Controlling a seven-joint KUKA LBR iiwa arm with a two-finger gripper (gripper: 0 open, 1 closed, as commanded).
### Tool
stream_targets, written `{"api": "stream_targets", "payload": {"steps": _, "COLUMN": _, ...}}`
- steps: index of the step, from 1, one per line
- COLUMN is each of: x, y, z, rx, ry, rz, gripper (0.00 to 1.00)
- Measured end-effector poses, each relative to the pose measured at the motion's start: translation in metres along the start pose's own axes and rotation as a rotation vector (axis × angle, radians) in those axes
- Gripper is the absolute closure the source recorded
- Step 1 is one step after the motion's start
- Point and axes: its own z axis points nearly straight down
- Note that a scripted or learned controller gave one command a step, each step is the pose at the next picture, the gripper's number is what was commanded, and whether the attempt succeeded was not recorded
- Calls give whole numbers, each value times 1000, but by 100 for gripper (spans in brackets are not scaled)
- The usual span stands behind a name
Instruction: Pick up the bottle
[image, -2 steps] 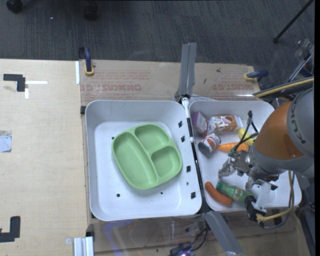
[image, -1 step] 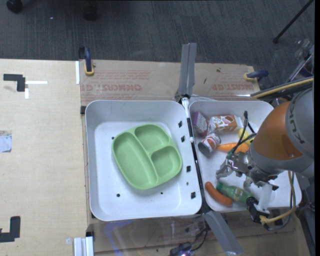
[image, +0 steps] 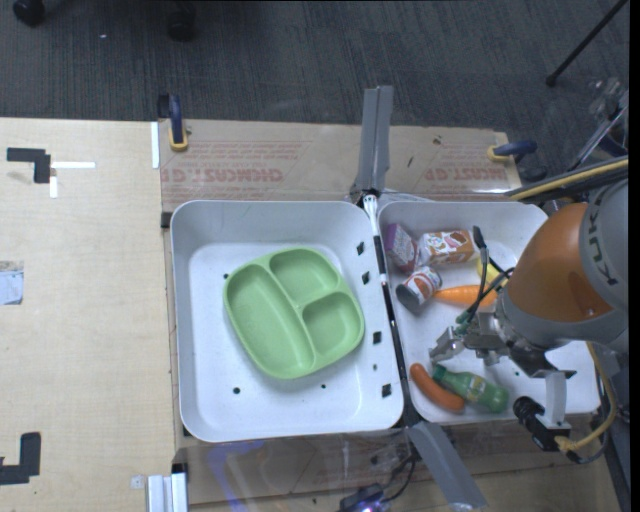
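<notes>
Bottle (image: 474, 389) lay just below gripper (image: 452, 345), long axis approx left-right; can't tell gripper's state.

The arm (image: 575, 275) is running off the frame at 3 o'clock. It is covering the right bin (image: 400, 215) toward 3 o'clock. Gripper (image: 452, 345) finger gap is reading too small to judge.

bins (image: 190, 300): 2 | green plate (image: 293, 312): 1 | bottle (image: 475, 388): 1 | carrots (image: 437, 388): 2
</notes>
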Motion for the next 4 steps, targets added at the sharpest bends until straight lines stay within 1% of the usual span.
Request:
{"api": "stream_targets", "payload": {"steps": 1, "x": 38, "y": -2, "z": -100, "rx": -1, "ry": -1, "rz": 218, "gripper": 0}}
{"api": "stream_targets", "payload": {"steps": 2, "x": 4, "y": 0, "z": -33, "rx": 0, "ry": 0, "rz": 76, "gripper": 0}}
{"api": "stream_targets", "payload": {"steps": 3, "x": 0, "y": 0, "z": 0, "rx": 1, "ry": 0, "rz": 312, "gripper": 0}}
{"api": "stream_targets", "payload": {"steps": 4, "x": 0, "y": 0, "z": 0, "rx": 0, "ry": 0, "rz": -17, "gripper": 0}}
